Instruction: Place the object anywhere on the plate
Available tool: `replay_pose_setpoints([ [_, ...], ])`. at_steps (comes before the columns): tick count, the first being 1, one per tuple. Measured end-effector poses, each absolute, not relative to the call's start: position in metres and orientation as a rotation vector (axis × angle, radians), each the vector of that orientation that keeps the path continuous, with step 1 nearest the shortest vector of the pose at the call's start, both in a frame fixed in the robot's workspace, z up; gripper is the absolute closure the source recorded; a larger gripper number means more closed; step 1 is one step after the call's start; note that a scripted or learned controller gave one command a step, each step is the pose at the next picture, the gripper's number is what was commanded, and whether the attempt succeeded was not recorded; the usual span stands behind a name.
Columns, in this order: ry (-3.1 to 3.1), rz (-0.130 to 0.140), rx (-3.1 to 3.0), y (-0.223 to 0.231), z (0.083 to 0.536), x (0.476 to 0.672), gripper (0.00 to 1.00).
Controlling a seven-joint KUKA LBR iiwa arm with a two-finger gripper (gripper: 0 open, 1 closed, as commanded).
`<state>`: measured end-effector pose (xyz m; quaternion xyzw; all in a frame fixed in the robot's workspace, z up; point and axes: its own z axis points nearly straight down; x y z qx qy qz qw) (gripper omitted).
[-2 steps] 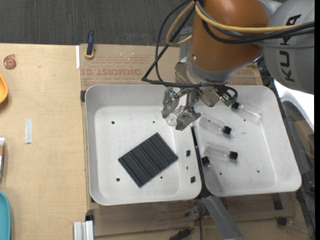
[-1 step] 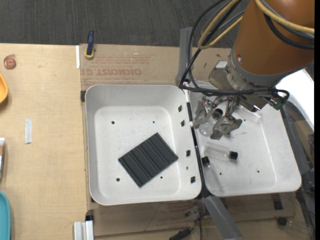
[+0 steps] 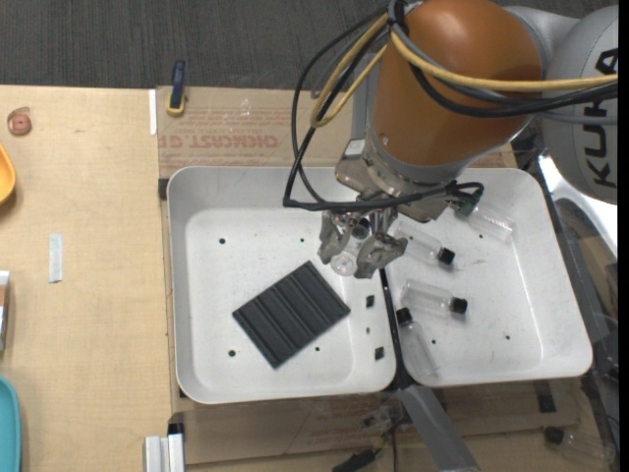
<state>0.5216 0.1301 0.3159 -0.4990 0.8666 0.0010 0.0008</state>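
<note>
— Wood-coloured surface (image 3: pixel 88 342) under two white bins; what do we see inside?
— We see a dark ribbed plate (image 3: pixel 291 314) flat in the left bin (image 3: pixel 197 293). Our gripper (image 3: pixel 356 260) hangs just above its upper right corner, pinching a small clear vial (image 3: pixel 342 259). Two more vials (image 3: pixel 432 297) lie in the right bin (image 3: pixel 550 293).

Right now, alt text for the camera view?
Grey-and-orange arm hangs its gripper over the seam between two white bins, just above a dark ribbed plate lying flat in the left bin. Small clear vials lie scattered in the right bin.
</note>
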Motion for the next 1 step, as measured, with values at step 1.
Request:
replay_pose_setpoints([
  [1,2.757,0.003,-1.503,0.1563,0.2630,0.5148,1.00],
])
